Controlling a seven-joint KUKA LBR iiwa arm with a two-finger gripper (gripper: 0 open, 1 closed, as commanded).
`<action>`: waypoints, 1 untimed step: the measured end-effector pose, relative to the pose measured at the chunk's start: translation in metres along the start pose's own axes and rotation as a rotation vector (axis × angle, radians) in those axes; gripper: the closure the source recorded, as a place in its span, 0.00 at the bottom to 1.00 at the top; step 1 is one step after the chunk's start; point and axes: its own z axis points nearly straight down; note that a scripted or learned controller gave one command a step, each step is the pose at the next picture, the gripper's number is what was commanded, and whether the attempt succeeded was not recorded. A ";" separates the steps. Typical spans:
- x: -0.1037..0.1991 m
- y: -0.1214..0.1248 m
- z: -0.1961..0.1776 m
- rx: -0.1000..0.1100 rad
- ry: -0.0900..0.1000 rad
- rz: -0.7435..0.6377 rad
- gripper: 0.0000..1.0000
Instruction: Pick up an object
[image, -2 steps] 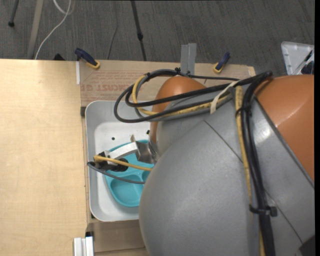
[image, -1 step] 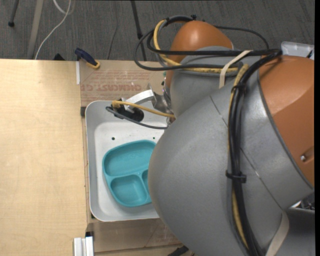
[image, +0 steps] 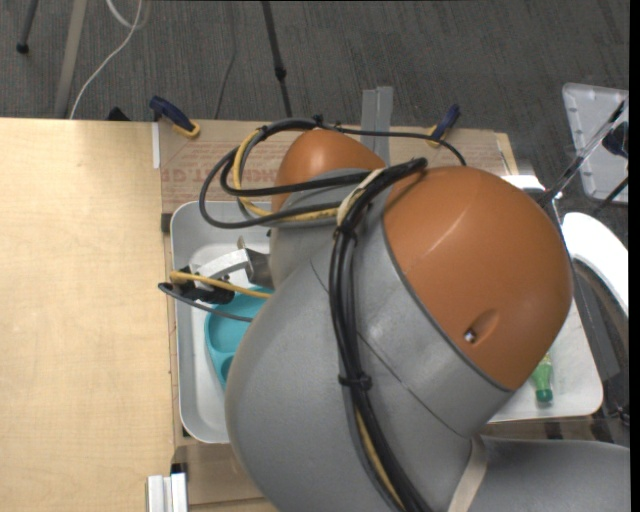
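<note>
The grey arm (image: 400, 380) with its orange caps covers most of both bins. Its wrist end reaches down into the left bin (image: 185, 300), where a dark grey part of the gripper (image: 256, 268) pokes out from under the arm. Right beside it lie a white object (image: 222, 264), a thin yellow stick (image: 215, 284) across a black-handled item (image: 190, 293), and a teal object (image: 225, 340) below them. The arm hides the rest of this bin. A green object (image: 542, 384) lies in the right bin (image: 580, 350) near its front edge.
A bare wooden tabletop (image: 80, 300) fills the left. Black and yellow cables (image: 235, 170) loop over the arm near the bin's back wall. Blue clamps (image: 172, 115) hold the cardboard base at the back. White equipment (image: 598, 150) stands at the far right.
</note>
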 end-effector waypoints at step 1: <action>-0.078 0.050 -0.161 -0.001 -0.001 -0.116 1.00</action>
